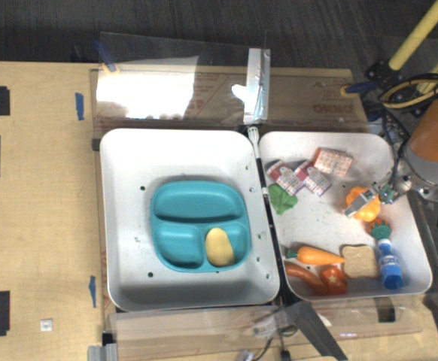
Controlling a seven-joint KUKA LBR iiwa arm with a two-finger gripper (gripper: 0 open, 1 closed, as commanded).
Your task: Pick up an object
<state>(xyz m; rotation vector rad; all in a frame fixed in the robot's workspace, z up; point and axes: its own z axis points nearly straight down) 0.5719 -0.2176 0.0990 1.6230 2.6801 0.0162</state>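
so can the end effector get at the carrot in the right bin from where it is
Probably yes: the carrot lies uncovered on the bin floor, open from above. The bread slice and tomato crowd it, so a clean grasp is uncertain.

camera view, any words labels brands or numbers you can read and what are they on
No text reads clearly.
Cardboard panel behind the right bin: faint print, too blurred to read.
Pink-and-white packets: patterned, lettering too small.
Blue bottle: label not legible.

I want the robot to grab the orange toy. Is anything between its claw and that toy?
Nothing visible: the claw is right beside the small orange plastic toy in the right white bin.
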